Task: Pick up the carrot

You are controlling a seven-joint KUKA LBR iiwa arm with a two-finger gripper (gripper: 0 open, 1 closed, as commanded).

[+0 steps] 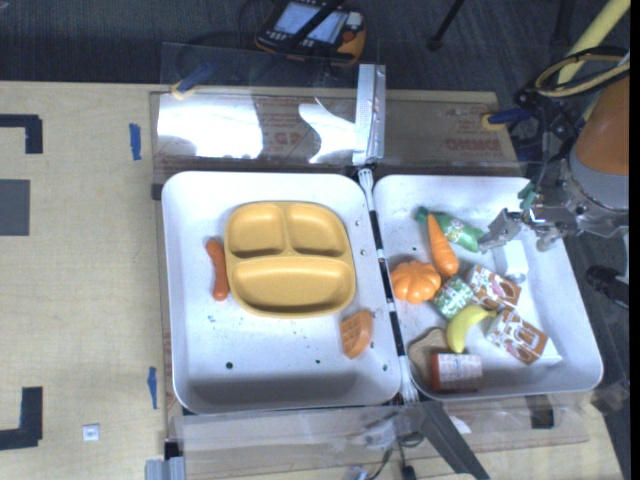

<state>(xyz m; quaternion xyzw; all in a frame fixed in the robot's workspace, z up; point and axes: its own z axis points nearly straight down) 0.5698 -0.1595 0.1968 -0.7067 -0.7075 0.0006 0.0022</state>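
Carrot [441,244] lay left of hand [497,230], long axis steep, leafy end up-left; hand's state: could not tell.

The scene is lit brightly and evenly from above. A strong white glare lies on the clear plastic sheet [265,123] in the upper middle of the frame, and its detail is washed out there. The two white bins [190,298] are very bright, almost overexposed, with only soft, short shadows under the things inside. The dark floor [120,18] at the top stays dim. The picture is slightly soft and grainy everywhere.
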